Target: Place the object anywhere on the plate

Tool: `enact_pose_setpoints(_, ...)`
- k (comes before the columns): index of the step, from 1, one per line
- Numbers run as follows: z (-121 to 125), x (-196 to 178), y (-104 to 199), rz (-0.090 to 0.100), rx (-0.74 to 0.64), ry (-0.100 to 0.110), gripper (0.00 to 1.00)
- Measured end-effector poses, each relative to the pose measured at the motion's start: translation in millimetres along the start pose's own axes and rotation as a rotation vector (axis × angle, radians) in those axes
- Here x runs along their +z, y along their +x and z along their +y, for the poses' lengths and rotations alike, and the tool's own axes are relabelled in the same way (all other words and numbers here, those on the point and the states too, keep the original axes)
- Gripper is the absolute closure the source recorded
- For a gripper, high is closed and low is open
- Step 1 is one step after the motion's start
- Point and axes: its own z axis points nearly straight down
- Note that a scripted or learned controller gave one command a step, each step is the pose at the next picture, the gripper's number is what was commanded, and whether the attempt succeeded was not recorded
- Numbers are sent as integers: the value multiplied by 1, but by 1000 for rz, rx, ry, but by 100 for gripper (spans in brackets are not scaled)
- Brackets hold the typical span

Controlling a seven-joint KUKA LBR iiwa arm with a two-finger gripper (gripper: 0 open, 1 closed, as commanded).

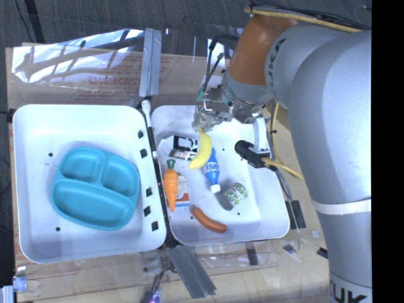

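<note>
While the plate [96,187] lies in the left bin [38,131], we see the gripper [206,122] to its right, closed on a banana [202,150].

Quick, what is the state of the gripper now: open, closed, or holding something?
Gripper: it hangs right over the top end of the banana in the right bin; open or closed cannot be told.

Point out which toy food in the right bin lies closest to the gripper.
The yellow banana. Its upper tip sits right under the gripper, while the carrot and the sausage lie farther toward the bin's near edge.
</note>
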Motion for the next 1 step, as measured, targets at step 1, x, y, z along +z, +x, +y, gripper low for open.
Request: enact_pose_setpoints(1,-50,-1,60,-1,41,1,100)
